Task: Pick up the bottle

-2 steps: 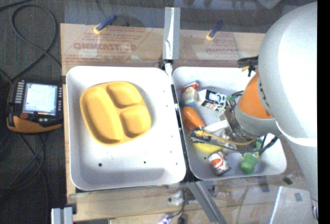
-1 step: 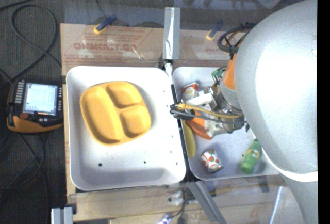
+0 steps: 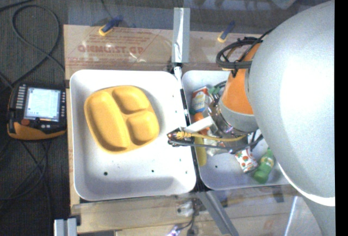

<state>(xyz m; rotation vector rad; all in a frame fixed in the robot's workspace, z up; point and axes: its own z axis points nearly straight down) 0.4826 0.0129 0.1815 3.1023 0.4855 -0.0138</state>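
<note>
Although the grey arm (image 3: 293, 99) covers much of the right bin (image 3: 228, 178), what I take to be the bottle (image 3: 265, 169) shows as a small green shape low in that bin, near the corner at the view's lower right, with its far side under the arm's edge. It seems to lie on its side, its long axis running roughly up and down the view with a slight lean, though too little of it shows to be sure. Just beside it, to the view's left, sits a small white carton (image 3: 246, 161) with red print, close enough to be touching or nearly so. The tool (image 3: 216, 130) hangs below the orange band (image 3: 236, 96), over the bin's left half, so the bottle lies from it toward the view's lower right, past the carton. Whether the tool is released or clenched cannot be told, since the wrist hides it. A yellowish item (image 3: 202, 152) lies near the tool by the bin's left wall, and an orange-labelled packet (image 3: 199, 100) lies farther up. The left bin (image 3: 130, 175) holds a yellow divided tray (image 3: 122, 117), well apart. Both bins rest on the desk (image 3: 109, 47), and a handheld pendant (image 3: 38, 111) lies on the floor off to the view's left.
</note>
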